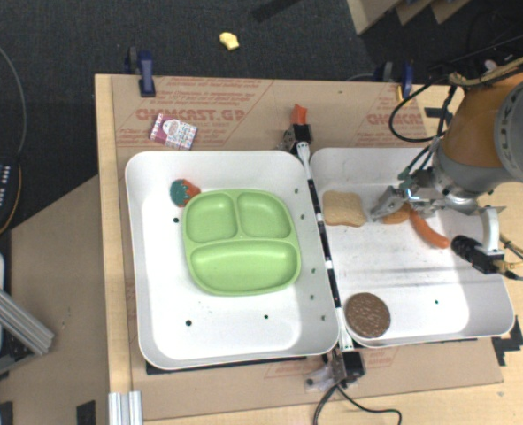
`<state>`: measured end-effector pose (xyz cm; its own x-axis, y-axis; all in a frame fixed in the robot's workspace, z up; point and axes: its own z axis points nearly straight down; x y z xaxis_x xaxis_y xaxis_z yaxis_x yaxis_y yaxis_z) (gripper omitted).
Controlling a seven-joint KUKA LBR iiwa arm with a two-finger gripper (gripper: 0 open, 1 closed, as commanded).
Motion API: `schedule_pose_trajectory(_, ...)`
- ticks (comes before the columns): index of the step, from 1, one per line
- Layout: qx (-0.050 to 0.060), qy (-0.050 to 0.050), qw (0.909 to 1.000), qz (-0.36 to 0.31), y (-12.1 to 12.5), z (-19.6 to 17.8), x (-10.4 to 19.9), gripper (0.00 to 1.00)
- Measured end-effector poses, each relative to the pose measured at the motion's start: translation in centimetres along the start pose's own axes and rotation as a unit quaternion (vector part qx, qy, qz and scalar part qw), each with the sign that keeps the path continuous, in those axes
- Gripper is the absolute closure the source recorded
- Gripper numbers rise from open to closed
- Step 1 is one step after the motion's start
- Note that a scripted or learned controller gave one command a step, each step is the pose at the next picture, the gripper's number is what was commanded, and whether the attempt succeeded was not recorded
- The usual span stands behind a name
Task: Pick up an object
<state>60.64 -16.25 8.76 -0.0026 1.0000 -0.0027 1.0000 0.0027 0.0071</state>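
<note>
**End effector low in the right bin**

We see the end effector (392,204) beside an orange sausage-like piece (425,228), its fingers blurred; we cannot tell its grip. A tan slice (343,208) lies just left, a brown disc (367,315) nearer the front rim.

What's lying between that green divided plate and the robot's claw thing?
In the camera view, a tan bread slice lies between the green plate and the gripper, past the bins' shared rims.

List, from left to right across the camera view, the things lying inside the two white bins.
Small red-and-green toy → green divided plate → tan bread slice → brown round cookie → orange sausage.
</note>
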Motion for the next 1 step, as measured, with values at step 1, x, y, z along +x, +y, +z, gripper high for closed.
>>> schedule_pose_trajectory(1,-0.003,0.0,1.0,0.0,0.16,-1.25,-0.04,1.0)
